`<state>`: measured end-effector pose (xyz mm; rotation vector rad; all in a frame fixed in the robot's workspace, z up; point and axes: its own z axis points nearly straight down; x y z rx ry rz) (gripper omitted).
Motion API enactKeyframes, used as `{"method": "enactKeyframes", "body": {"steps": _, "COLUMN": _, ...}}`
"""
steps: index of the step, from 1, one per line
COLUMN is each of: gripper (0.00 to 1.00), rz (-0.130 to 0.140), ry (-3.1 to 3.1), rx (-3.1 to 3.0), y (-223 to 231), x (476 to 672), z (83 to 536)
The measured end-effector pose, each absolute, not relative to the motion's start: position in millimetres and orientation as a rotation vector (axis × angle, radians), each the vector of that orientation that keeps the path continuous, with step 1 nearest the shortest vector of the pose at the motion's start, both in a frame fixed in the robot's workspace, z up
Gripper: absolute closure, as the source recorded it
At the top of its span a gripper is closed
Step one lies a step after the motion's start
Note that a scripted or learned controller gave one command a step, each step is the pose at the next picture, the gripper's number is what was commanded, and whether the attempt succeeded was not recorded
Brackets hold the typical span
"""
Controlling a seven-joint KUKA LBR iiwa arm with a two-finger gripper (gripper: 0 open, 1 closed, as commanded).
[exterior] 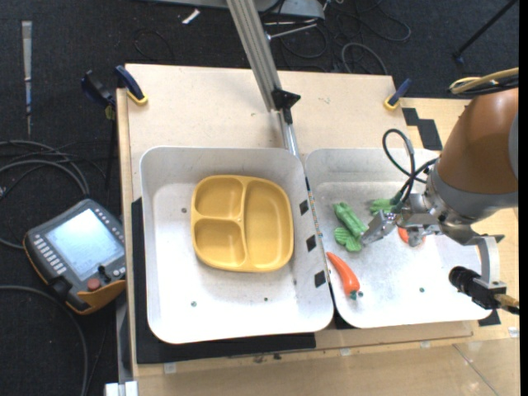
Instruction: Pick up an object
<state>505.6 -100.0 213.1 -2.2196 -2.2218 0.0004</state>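
Bins: 2 shallow white bins side by side, the left bin (pixel 165 304) and the right bin (pixel 429 304), touching along their inner edges.
Arm: 1 grey arm (pixel 483 159) with an orange band, reaching in from the right over the right bin.
Claw: 1 gripper (pixel 381 225), low over the right bin, pointing left; whether it is open or closed cannot be told, and nothing can be seen held in it.
Green toys: 2 in the right bin. 1 green toy vegetable (pixel 349 225), knobbly and lying aslant, sits just left of the claw tip, very near or touching it; contact cannot be judged. 1 smaller green leafy piece (pixel 381 205) lies just above the claw.
Carrot: 1 orange toy carrot (pixel 344 274) with a green end, lying below and left of the claw, near the right bin's left edge, apart from the claw.
Orange piece: 1 small orange-red object (pixel 407 235) just right of the claw tip, partly hidden under the wrist; its kind cannot be told.
Plate: 1 yellow divided plate (pixel 243 223) with 3 compartments, in the left bin, well left of the claw.
Pendant: 1 control pendant (pixel 76 254) with a lit screen, on the floor far left of the claw.
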Motion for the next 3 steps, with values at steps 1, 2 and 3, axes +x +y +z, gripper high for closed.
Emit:
{"method": "enactKeyframes", "body": {"steps": 1, "gripper": 0.00, "rz": 0.000, "ry": -2.221, "rx": -2.221, "y": -100, "x": 505.6, "z": 213}}
{"method": "enactKeyframes", "body": {"steps": 2, "gripper": 0.00, "rz": 0.007, "ry": -2.216, "rx": -2.219, "y": -101, "x": 502.2, "z": 149}}
{"method": "enactKeyframes", "body": {"steps": 3, "gripper": 0.00, "rz": 0.003, "ry": -2.219, "rx": -2.220, "y": -100, "x": 501.6, "z": 97}}
